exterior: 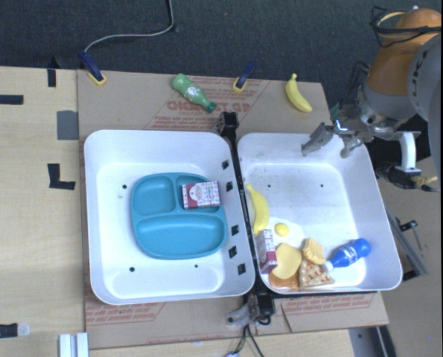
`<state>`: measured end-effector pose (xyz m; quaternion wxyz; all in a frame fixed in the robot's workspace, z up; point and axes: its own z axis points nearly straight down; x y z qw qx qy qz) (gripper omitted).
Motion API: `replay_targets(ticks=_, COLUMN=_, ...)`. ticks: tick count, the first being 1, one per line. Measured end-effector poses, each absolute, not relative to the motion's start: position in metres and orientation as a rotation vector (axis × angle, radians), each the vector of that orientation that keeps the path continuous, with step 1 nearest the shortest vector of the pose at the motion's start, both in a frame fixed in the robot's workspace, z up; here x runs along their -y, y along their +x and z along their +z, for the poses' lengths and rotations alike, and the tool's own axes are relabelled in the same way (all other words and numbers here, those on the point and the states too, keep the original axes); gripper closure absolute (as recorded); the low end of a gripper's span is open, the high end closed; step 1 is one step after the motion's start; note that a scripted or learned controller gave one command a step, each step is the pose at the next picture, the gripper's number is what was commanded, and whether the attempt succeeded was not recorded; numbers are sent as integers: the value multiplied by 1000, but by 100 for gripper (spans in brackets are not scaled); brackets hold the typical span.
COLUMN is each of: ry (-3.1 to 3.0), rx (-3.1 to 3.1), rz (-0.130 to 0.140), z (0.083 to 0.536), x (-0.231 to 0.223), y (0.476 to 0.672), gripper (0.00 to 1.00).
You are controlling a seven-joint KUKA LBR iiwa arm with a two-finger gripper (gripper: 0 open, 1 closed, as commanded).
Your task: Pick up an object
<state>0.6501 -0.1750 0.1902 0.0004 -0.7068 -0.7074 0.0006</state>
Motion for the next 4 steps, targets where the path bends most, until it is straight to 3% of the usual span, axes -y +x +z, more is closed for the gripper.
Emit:
replay_targets(ticks=1, ry=-2221, rx=2221, rz=2, z=194, x=154, y=564, gripper=0)
replay_targets(ticks=2, ry=-2220, rx=2220, rz=3, z=165, x=162, y=504, gripper=0)
replay_targets(ticks=3, ry=-2222, rx=2224, rz=-4, z=87, x=163, y=485, gripper=0)
replay_targets(ticks=4, ry=-2229, rx=2226, rz=-4, z=97, x=164, y=486, gripper=100)
